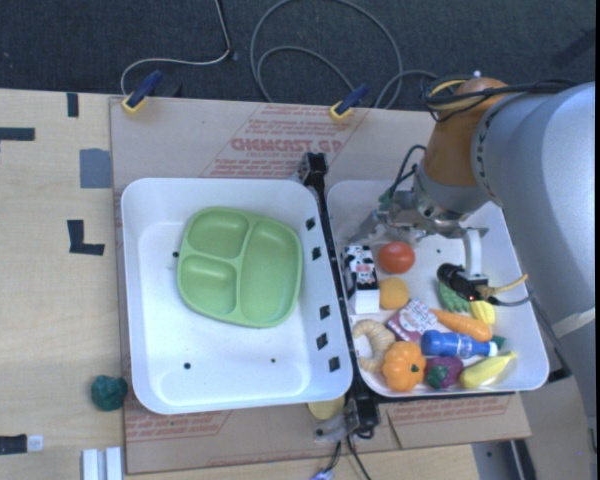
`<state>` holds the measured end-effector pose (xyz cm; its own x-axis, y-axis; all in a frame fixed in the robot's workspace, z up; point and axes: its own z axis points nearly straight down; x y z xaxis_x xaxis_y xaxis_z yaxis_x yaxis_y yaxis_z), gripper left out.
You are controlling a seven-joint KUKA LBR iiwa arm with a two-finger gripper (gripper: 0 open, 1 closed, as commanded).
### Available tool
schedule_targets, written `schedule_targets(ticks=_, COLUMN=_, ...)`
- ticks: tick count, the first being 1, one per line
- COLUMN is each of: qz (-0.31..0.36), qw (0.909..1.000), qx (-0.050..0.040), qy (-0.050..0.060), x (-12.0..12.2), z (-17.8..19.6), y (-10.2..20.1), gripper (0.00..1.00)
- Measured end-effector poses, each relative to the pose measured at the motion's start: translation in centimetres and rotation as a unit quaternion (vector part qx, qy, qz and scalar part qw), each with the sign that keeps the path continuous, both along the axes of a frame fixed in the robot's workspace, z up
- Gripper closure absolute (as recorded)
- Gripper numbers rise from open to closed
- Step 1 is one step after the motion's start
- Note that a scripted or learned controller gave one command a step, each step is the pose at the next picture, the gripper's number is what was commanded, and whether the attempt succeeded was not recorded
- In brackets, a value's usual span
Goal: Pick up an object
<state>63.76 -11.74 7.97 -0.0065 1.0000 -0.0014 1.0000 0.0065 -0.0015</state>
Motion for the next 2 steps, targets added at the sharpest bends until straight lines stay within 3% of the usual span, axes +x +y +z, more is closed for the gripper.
schedule_targets(ticks=1, qz=-0.003, qw=1.0000, qx=-0.0008, qy=-0.004, x=-3.9, z=0.7, y=0.5, gripper=0.00)
schedule_targets(ticks=2, qz=-0.003, qw=1.0000, qx=-0.0005, qy=-0.003, x=-3.8, z=1.7, y=0.5, gripper=1.00)
